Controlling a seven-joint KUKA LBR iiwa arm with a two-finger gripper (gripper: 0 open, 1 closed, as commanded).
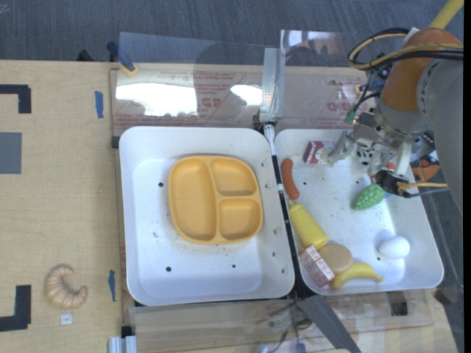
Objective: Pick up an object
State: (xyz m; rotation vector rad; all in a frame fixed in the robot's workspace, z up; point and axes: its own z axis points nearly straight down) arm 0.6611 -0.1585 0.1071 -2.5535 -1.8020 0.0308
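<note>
My gripper (352, 151) hangs over the back of the right bin (427, 271), below the orange-banded wrist. A small red and white box (313, 151) lies just to its left. A green ridged toy (368, 197) sits a little in front of it. Along the bin's left wall lie a red sausage (290, 179) and a yellow bottle (307, 225). At the front are a white egg (394, 246), a banana (358, 273), a tan round piece (338, 255) and a red and white carton (316, 265). I see nothing held in the gripper.
The left bin (140, 271) holds a yellow divided plate (215, 198). A croissant (65, 285) lies on the wooden bench at the far left. A clear panel and a metal post (271, 87) stand behind the bins. Cables loop above the arm.
</note>
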